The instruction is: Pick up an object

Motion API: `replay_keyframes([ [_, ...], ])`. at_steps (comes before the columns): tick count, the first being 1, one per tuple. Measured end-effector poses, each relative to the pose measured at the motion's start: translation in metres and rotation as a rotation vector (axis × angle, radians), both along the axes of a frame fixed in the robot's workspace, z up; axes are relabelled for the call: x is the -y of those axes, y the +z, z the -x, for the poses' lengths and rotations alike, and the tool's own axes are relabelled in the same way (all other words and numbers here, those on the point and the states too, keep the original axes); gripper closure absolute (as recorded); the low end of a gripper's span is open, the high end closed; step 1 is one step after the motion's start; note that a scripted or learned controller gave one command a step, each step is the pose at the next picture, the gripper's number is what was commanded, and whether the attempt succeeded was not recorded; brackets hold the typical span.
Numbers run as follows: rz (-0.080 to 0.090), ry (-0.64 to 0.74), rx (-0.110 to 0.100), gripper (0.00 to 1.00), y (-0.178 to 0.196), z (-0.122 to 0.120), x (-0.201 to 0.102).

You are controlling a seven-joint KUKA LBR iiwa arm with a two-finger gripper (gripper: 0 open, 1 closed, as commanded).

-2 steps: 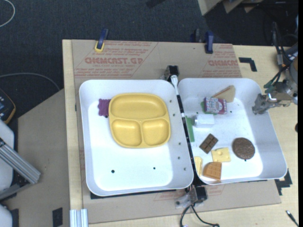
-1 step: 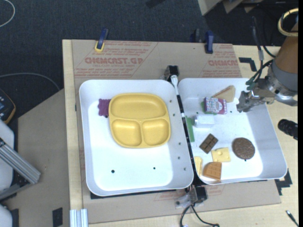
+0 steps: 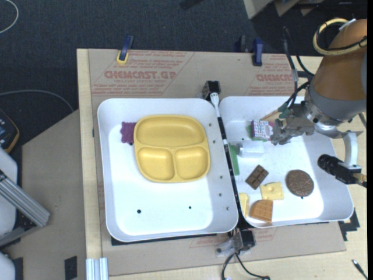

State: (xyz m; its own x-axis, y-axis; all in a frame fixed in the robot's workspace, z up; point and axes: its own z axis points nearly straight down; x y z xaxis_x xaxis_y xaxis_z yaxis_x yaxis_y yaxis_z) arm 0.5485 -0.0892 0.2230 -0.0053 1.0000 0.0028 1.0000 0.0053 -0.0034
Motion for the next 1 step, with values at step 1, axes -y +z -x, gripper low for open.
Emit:
replay_keyframes([
  [1, 0.000, 0.000, 0.001, 1.00, -0.0024, -0.0023, -0.0444],
])
